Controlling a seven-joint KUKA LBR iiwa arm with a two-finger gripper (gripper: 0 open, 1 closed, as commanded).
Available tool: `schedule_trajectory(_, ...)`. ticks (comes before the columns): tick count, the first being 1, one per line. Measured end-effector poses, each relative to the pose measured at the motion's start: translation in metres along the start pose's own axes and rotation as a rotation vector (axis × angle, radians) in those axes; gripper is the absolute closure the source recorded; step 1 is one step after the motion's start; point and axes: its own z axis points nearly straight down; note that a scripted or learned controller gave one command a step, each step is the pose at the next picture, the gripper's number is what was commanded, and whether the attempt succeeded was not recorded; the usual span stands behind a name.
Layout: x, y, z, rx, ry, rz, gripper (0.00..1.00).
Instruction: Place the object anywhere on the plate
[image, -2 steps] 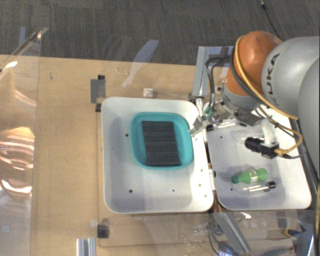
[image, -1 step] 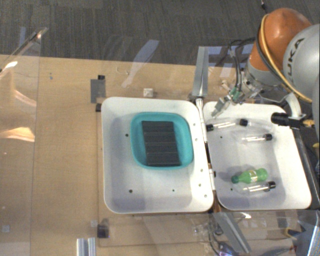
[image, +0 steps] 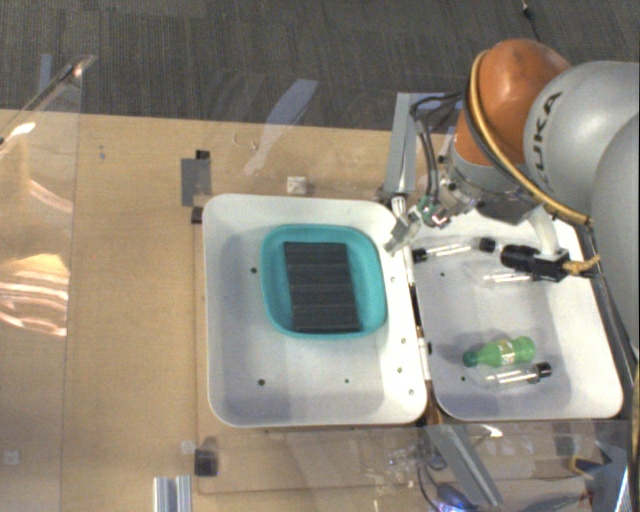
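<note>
Here, pincer (image: 400, 228) over bins' divide, grip unclear | teal plate (image: 323, 281) left | green bottle (image: 499, 352), tubes right

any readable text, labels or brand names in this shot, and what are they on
"KUKA": dark letters on the grey arm, running at a slant near the orange band.
The green bottle in the right bin has a pale label, too small and blurred to read.
No text can be made out on the teal plate or the left bin.
</note>
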Motion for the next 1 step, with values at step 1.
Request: schedule_trajectory(1, 0.0555, -0.002, -0.0011, -0.001, 0.0, 0.026, 0.0)
